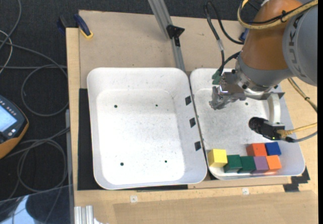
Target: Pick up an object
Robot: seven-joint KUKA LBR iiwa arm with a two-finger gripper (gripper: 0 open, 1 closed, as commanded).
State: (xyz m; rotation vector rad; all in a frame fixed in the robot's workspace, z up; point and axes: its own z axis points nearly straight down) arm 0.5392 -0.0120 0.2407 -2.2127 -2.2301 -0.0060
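Note:
Several small coloured blocks lie along the near edge of the right bin: a yellow block, two green blocks, a purple block, a red-orange block, a blue block and an orange block. My gripper hangs over the far left part of the right bin, well behind the blocks. Nothing shows between its fingertips.
The left bin sits beside the right one on the wooden bench. A slanted metal pole rises behind the bins. A black cylindrical part sticks out near the blocks. Cables lie on the floor at the left.

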